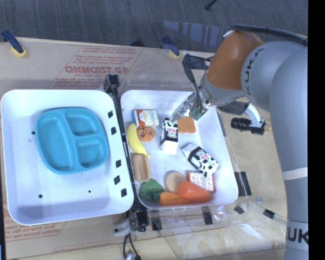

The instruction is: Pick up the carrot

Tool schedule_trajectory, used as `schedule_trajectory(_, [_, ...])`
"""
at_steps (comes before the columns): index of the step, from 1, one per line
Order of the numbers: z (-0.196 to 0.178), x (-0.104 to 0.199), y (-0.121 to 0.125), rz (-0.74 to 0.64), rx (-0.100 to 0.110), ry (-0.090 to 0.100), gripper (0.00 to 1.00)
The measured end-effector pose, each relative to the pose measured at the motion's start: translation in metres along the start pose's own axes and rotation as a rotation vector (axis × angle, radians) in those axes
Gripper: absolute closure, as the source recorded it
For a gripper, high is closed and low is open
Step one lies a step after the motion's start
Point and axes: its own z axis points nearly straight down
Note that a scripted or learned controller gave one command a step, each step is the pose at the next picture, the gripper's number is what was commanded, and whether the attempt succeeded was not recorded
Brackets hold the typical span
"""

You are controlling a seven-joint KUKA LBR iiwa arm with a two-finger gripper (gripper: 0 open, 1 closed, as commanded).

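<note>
Carrot (171,199): you'll find it at the right bin's (223,140) front edge, beside the green leaf (150,189).
Gripper (192,110): above that bin's back; you cannot tell its grip.
Cardboard (97,69): reads "CHEMCAST".

The gripper (190,111) hung over the right bin's (223,140) upper part, just above an orange block (187,125) beside a milk carton (169,133). The carrot (170,199) lay at the bin's near edge, beside a green leaf (150,189). The left bin (13,161) held a blue tray (71,138)
</note>
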Motion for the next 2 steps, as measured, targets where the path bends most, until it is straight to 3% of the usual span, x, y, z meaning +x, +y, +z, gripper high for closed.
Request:
schedule_trajectory(1, [-0.037, 0.031, 0.013, 0.271, 0.030, 0.031, 1.00])
schedule_trajectory(2, [-0.133, 0.093, -0.002, 0.338, 0.025, 0.024, 1.00])
